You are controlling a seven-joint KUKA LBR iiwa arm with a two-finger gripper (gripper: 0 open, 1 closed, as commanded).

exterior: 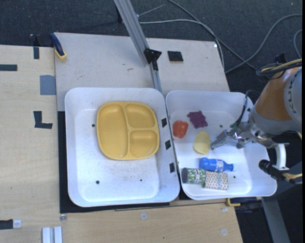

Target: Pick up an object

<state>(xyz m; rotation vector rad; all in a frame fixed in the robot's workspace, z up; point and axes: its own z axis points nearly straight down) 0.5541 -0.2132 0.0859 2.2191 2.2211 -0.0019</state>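
arm low from right, pincer (217, 142) empty

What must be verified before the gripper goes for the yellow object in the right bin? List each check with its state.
1. Target in view: the pale yellow object lies unobstructed in the right bin. Ok.
2. Gripper position: the gripper sits just right of the target, low in the bin. Ok.
3. Finger opening: too small to judge. Cannot tell.
4. Nothing held already: no object visible at the tips. Ok.
5. Room around target: the red object and purple object lie apart from it; the blue bottle is close below. Ok, tight.
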